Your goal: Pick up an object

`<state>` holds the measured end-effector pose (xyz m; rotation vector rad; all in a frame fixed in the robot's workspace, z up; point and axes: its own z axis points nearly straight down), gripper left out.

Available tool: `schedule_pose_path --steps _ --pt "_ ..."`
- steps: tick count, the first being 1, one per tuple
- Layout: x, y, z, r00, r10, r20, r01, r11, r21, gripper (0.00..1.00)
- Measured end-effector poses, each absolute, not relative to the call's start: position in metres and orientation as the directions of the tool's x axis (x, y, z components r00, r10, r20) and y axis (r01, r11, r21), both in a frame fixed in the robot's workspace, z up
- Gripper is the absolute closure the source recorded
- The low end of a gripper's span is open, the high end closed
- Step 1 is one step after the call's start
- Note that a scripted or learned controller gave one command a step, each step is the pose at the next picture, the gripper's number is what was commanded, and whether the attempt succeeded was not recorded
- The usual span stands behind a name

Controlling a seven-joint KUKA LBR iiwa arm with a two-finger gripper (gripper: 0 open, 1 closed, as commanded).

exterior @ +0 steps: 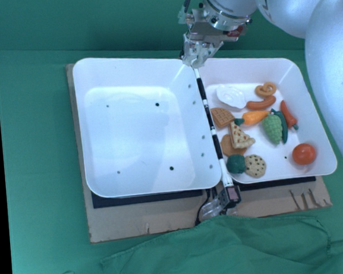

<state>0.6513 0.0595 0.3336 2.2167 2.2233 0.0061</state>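
From my seat, the right bin (316,150) is crowded with glossy toy food: waffle (221,117), pizza wedge (240,135), knobbly grapes (272,128), cookie (255,165), round tomato (303,153). The gripper (195,56) hangs at twelve o'clock over the seam with the left bin (94,140); I can't tell how wide its jaws stand, and see nothing held.

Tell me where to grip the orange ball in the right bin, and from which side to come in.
Come straight down on the orange ball and close across its middle, probably along the line running left to right. It looks round, so no side grips better, and it sits apart from the other food, near the right bin front corner. The pincer is at the bin's far left edge.
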Motion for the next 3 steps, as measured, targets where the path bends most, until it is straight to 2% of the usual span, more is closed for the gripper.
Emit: schedule_pose_path --steps 1,2,3 --pt "0.634 0.087 0.328 0.000 1.000 0.000 1.000 0.000 0.002 1.00" --pt "0.630 0.086 0.323 0.003 1.000 0.000 1.000 -0.003 0.002 1.00" --pt "0.635 0.092 0.311 0.003 1.000 -0.001 1.000 -0.003 0.002 1.00"
